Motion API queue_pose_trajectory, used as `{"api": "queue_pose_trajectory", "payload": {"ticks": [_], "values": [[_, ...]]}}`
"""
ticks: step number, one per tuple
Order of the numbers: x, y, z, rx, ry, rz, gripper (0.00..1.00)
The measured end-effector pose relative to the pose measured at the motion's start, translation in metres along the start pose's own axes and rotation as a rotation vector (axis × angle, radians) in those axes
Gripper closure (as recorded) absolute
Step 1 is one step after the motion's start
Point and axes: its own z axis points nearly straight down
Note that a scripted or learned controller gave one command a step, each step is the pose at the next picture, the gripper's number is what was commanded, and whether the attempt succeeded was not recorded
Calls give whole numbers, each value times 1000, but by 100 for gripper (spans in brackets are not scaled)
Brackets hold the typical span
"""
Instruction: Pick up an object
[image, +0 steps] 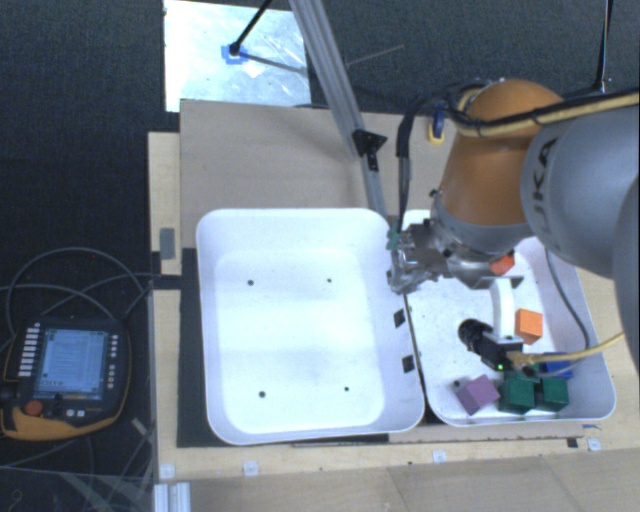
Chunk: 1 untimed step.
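Observation:
My gripper (408, 268) hangs over the left rim of the right bin (440, 330), close to the wall shared with the left bin (290, 320). The grey arm with its orange band covers the far part of the right bin. Along that bin's near side lie a purple block (478, 393), a green block (520, 392) and a blue block (556, 374). An orange block (528, 323) sits further back on the right. A small red-orange piece (503, 264) peeks out from under the wrist. None of these touches the gripper.
A slanted metal pole (340, 90) rises behind the bins, ending near the gripper. A teach pendant (65, 375) with its cable lies on the floor at the left. Brown board surrounds both bins.

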Motion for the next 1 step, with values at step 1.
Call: {"api": "queue_pose_trajectory", "payload": {"ticks": [1], "values": [[45,3,22,2,0,0,100]]}}
